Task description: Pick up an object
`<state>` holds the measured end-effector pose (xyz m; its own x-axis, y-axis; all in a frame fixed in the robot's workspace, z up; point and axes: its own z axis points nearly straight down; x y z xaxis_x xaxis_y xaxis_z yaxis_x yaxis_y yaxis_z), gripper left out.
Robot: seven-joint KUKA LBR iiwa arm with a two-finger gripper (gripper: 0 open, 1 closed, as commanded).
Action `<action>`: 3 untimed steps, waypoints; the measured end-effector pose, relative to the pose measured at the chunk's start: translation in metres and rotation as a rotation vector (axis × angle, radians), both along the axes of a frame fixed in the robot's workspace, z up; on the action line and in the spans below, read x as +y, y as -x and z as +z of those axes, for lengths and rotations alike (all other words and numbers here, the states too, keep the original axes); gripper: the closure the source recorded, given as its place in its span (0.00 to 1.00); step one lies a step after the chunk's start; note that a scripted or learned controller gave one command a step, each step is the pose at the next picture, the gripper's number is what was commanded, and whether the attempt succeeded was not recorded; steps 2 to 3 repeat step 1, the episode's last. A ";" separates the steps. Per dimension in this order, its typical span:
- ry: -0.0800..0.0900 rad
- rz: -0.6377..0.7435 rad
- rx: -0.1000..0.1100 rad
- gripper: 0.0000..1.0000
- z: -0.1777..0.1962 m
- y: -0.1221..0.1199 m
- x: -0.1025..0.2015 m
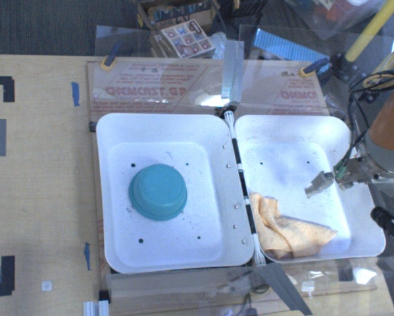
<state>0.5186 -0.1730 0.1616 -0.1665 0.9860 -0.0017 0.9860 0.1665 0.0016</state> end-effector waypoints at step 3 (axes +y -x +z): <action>0.001 0.054 -0.008 0.00 -0.073 0.037 0.040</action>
